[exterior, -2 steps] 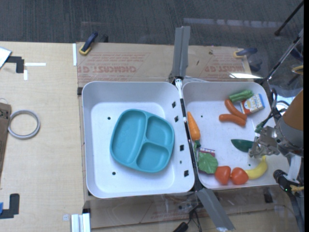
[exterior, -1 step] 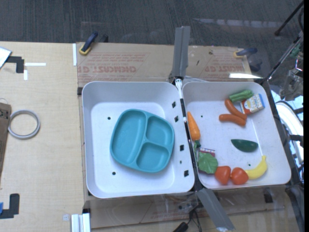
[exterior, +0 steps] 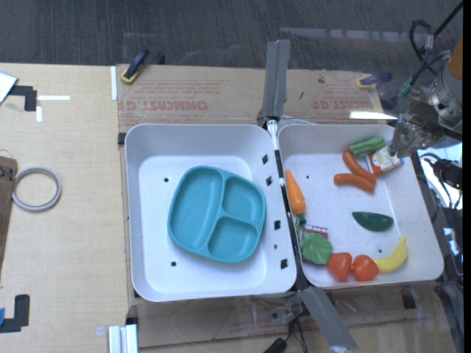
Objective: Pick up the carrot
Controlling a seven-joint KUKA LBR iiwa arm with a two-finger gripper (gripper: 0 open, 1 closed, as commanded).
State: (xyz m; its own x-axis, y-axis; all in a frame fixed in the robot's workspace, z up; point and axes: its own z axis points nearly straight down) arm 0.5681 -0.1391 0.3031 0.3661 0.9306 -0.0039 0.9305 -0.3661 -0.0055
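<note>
The carrot [exterior: 294, 191], orange and stubby, lies along the left wall of the right bin [exterior: 427, 271], pointing away from the camera. My gripper [exterior: 399, 147] hangs over the far right corner of that bin, well to the right of the carrot and apart from it. It sits just above a small white and orange item [exterior: 388, 161], beside a green vegetable [exterior: 366, 145]. Nothing shows as held.
The right bin also holds two red-orange sausages [exterior: 355, 175], a dark green piece [exterior: 372, 220], a banana [exterior: 392, 257], two tomatoes [exterior: 352, 266] and a leafy green [exterior: 316, 249]. A teal divided plate [exterior: 217, 213] lies in the left bin [exterior: 140, 197]. A tape roll [exterior: 32, 188] rests far left.
</note>
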